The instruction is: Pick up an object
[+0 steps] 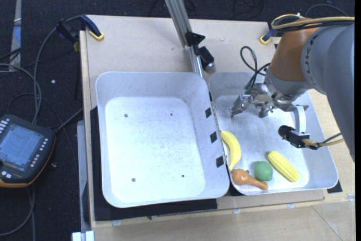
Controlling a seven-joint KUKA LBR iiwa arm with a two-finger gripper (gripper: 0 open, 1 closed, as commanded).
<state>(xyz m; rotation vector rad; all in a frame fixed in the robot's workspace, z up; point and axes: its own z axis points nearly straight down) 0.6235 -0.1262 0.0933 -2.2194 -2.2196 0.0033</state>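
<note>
- Orange toy (249, 178) lies nearest, at the front edge of the right bin (321, 175), touching a green ball (262, 170).
- Next come a yellow corn (283, 166) and a banana (231, 147) – the banana runs long from front to back, along the bin's left wall.
- Gripper (248, 106) hangs farther back over the same bin; I cannot tell its state.
- So the toys all lie toward the front from the gripper, and I think the banana is closest.
- Left bin (113, 87) sits beside.

Two white bins (113, 87) — four toy foods: one banana (232, 147), one corn cob (283, 166), one green ball (262, 170), one drumstick (248, 178)
</note>
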